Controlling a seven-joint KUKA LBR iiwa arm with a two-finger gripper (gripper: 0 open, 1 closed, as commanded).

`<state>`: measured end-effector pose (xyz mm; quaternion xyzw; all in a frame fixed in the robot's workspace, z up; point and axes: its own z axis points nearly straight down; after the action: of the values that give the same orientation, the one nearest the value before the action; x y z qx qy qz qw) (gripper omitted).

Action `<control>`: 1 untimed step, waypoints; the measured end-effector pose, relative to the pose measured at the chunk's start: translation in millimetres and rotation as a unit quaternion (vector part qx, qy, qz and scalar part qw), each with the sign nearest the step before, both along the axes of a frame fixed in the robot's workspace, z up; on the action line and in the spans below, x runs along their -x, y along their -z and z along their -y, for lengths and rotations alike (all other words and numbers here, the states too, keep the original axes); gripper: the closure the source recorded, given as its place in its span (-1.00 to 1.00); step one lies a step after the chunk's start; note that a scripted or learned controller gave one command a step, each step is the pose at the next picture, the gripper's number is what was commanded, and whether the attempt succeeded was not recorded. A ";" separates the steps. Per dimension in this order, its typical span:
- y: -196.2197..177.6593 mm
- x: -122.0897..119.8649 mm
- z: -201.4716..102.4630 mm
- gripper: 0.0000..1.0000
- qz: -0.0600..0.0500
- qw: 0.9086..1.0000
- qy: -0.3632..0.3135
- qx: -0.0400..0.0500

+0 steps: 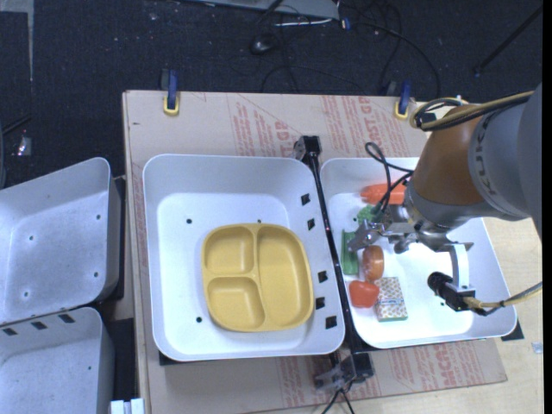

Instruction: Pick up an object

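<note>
The gripper [373,238] hangs low in the right bin [492,257], near that bin's left wall, and the metal parts at its tip stand over a small pile of toy food; how its jaws stand I cannot tell, because the wrist and cables cover them. Just at 6 o'clock from the tip lies a brown oval piece [373,263], touching or almost touching the gripper, but I cannot see it between the fingers. At 9 o'clock from this piece is a green item [348,253], lying along the bin wall. At 6 o'clock from the brown piece is a red rounded item [364,293], and just beside that, at 3 o'clock, a small patterned box [392,299] lies flat on the bin floor. At 12 o'clock from the gripper an orange item [385,193] comes out from under the arm. The arm [470,166] itself, with its orange band, comes in from 3 o'clock and covers the upper part of the right bin. At 9 o'clock, well apart from the gripper, the left bin [172,188] holds a yellow divided plate [257,276] with three compartments, lying flat in its middle. Both bins sit side by side on a brown board [224,119].
</note>
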<state>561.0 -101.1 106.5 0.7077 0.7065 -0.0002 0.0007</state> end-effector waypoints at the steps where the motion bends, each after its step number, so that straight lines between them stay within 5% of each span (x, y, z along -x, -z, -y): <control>1: 13.6 -0.8 0.0 -1.00 0.000 1.000 0.000 -0.001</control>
<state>561.7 -101.1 92.9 0.7076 0.7066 0.0002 0.0002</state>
